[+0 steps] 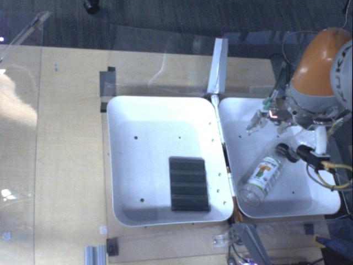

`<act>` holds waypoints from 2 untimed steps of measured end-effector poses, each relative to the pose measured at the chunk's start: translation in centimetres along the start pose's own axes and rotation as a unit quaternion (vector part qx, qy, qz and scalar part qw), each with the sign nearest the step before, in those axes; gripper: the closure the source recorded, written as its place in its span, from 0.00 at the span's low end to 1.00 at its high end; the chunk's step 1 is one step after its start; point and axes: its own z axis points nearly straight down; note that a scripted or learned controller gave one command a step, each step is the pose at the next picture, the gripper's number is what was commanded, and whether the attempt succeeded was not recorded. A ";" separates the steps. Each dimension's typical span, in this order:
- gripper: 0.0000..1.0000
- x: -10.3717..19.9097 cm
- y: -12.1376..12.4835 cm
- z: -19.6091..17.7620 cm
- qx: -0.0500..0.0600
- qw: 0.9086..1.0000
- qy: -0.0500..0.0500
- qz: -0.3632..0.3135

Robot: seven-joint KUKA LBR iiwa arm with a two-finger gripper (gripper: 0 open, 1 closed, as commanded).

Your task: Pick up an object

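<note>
Gripper [263,120] fingers spread, holding nothing, above clear bottle [261,180] (label unreadable), right bin [325,203]

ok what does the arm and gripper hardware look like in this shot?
The arm has a rounded orange shell over a grey body. Below it, the gripper is pale metallic grey with a small red light near its base. Black and yellowish cables loop beside the wrist.
</note>
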 end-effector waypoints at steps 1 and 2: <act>1.00 0.2 0.2 -1.0 -0.002 1.000 0.000 -0.002; 0.00 0.2 0.1 -1.0 -0.002 1.000 0.000 -0.002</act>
